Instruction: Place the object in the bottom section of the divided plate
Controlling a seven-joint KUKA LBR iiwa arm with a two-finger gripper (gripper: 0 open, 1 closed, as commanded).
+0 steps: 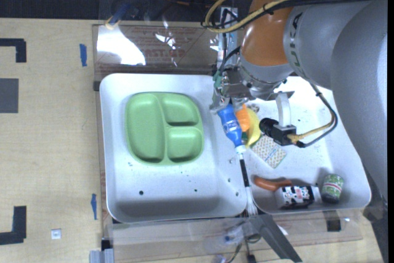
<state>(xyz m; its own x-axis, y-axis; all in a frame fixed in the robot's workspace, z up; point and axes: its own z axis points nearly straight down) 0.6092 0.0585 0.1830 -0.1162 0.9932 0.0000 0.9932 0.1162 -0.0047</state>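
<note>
Clamped between the fingers of the gripper (229,109), a blue tube (231,124) hangs slantwise over the inner left edge of the right bin (351,151), beside a yellow toy (249,122), with the green divided plate (164,127) apart in the left bin (117,151).

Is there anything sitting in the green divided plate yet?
No. All three sections of the green plate show bare green, and the blue object is off its right side, near the tool.
</note>
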